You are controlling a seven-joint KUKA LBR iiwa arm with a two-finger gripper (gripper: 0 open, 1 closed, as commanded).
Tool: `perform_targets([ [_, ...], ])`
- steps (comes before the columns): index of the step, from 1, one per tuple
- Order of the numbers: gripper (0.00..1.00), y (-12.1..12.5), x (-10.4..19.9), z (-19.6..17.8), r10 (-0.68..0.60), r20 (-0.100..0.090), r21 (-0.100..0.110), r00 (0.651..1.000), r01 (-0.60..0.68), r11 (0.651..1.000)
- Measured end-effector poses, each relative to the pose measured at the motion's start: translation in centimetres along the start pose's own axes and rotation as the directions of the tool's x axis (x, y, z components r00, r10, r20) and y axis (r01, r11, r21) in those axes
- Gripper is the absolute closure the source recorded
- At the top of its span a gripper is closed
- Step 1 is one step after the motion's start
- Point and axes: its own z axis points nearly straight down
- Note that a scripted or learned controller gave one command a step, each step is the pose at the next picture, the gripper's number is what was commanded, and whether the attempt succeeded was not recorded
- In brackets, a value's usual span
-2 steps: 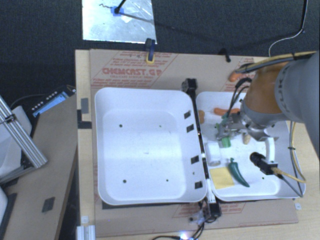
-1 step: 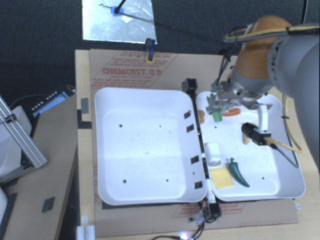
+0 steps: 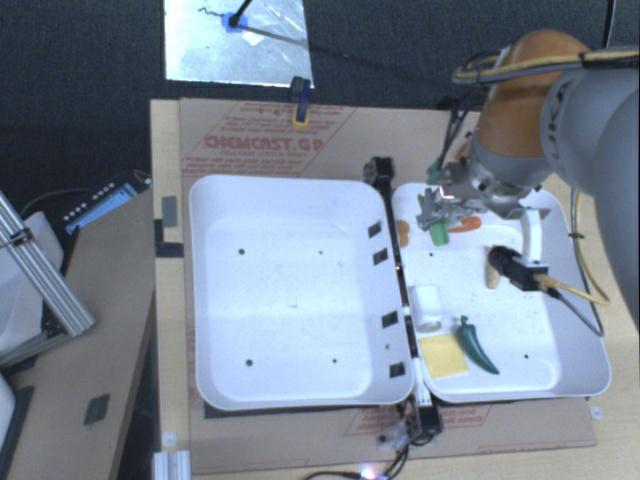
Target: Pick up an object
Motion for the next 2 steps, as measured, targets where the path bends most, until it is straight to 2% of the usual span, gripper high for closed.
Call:
perform_targets([
  [1, 1.00, -5.4, 3.1, -2.4, 0.000, -0.001, 0.006, 1.000, 0.000, 1.000],
  [2, 1.00, -5.6, -4.2, -2.3, 0.012, 0.003, 0.003, 1.000, -0.012, 1.000],
])
